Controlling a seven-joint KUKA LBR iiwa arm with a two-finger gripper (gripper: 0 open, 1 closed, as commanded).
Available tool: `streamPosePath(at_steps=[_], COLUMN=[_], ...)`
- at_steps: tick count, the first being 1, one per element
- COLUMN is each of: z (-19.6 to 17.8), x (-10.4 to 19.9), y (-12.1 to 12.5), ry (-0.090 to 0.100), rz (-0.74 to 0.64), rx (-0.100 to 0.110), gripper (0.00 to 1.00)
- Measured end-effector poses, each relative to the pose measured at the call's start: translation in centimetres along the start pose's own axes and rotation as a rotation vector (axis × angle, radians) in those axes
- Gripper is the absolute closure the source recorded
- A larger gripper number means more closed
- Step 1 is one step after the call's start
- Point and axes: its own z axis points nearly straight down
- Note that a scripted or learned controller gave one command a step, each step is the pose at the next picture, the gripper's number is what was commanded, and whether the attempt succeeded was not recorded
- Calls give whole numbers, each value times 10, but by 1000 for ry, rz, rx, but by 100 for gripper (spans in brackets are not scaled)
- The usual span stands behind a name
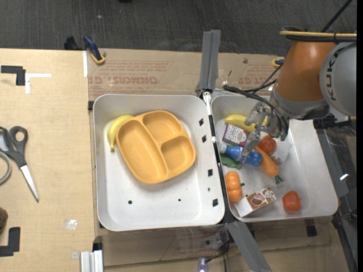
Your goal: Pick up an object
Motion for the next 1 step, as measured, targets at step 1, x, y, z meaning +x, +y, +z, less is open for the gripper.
streamPosePath(at_steps=[1], z=[16], x=[16], y=[-42], ry=[10], rz=[25], rx=[4], gripper=[0])
